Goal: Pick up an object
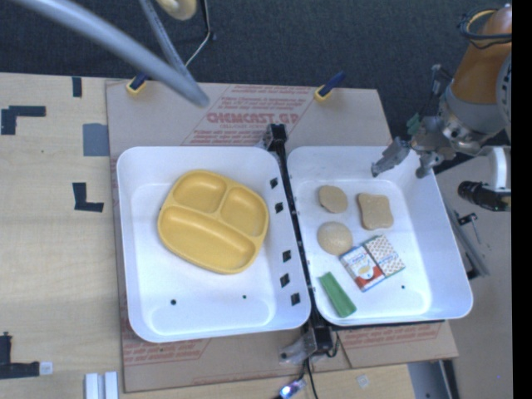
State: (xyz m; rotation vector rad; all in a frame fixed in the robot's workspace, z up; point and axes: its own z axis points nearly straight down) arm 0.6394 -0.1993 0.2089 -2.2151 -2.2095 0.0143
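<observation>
Left bin: yellow divided plate.
Right bin: three tan cookies, small carton, green block at 7 o'clock.
Jaws: spread apart, holding nothing, over 1 o'clock rim.

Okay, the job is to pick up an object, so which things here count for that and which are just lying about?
For the job:
gripper
three tan pieces
small carton
green block

Lying about:
yellow divided plate in the left bin
cardboard sheet
</observation>
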